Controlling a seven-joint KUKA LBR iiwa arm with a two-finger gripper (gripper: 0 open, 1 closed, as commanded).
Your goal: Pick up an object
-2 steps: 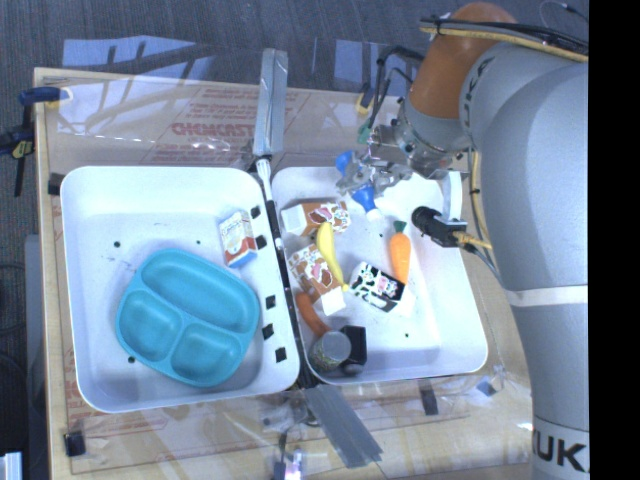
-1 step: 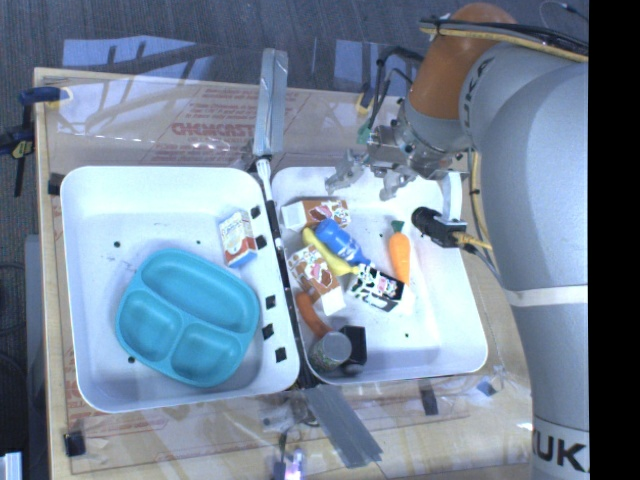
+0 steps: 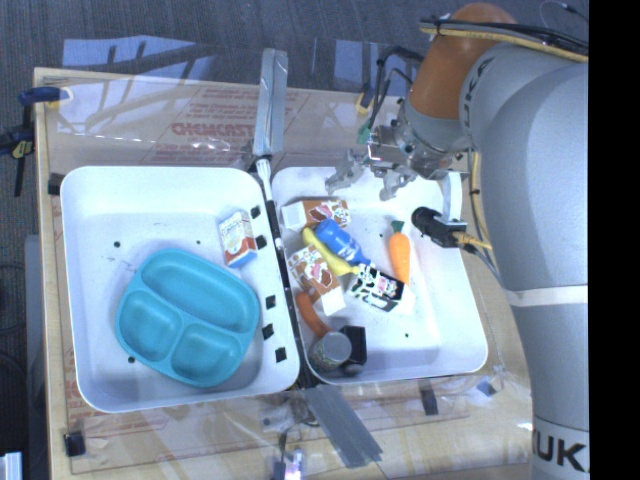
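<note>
Hovering over the far end of the right bin (image 3: 455,343), the gripper (image 3: 378,175) hangs with its fingers spread wide and nothing between them, so no object is held yet. Most candidates crowd against the divider side of that bin: a blue and yellow bottle (image 3: 338,244) lies slantwise just below the gripper, with snack packets (image 3: 312,268) beside and under it, probably tumbled there rather than arranged. A carrot (image 3: 400,255) lies apart, on the bin's open floor to the right of the bottle, and a black-and-white patterned piece (image 3: 377,287) rests just below both. A dark cup (image 3: 335,349) sits at the bin's near end. Left of the divider, a teal divided tray (image 3: 186,314) and a small carton (image 3: 236,237) lie in the left bin (image 3: 90,193).
</note>
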